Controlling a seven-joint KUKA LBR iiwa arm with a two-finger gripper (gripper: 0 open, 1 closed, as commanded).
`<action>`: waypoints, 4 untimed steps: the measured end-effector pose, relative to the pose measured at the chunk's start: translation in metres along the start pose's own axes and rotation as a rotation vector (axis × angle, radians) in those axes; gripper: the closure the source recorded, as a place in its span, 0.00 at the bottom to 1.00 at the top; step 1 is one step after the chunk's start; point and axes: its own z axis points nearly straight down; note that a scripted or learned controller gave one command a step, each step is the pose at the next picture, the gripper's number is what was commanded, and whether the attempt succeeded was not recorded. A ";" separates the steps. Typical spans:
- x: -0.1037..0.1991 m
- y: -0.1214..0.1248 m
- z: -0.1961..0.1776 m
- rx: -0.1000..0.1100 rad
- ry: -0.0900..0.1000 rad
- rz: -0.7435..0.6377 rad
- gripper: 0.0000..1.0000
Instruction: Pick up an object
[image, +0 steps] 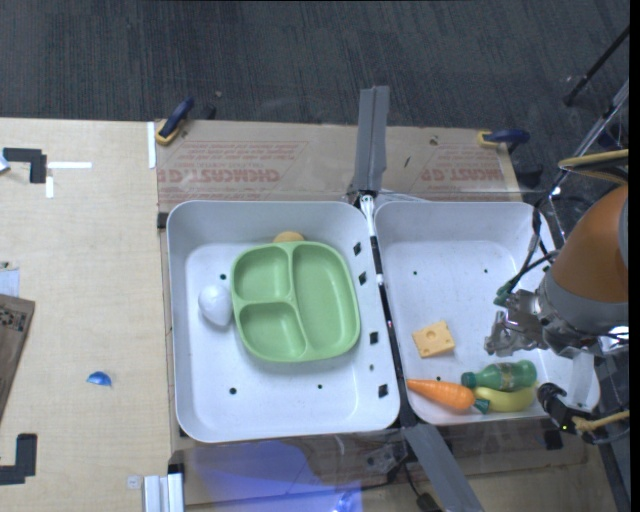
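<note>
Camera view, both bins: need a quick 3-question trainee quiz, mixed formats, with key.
1. True or false: the green divided tray lies in the left bin.
2. Multiple choice: what lies directly left of the green bottle in the right bin?
A. white ball
B. carrot
C. blue clip
3. Fill in: the end effector hangs over the ____ bin, just right of the cheese wedge.

Key:
1. True.
2. B, the carrot; the white ball is in the left bin beside the tray.
3. Right.
</note>
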 end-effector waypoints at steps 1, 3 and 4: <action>0.000 0.000 0.000 0.000 0.000 0.000 0.00; 0.045 -0.016 0.029 0.004 0.000 -0.227 1.00; 0.045 -0.017 0.029 0.004 0.000 -0.227 0.00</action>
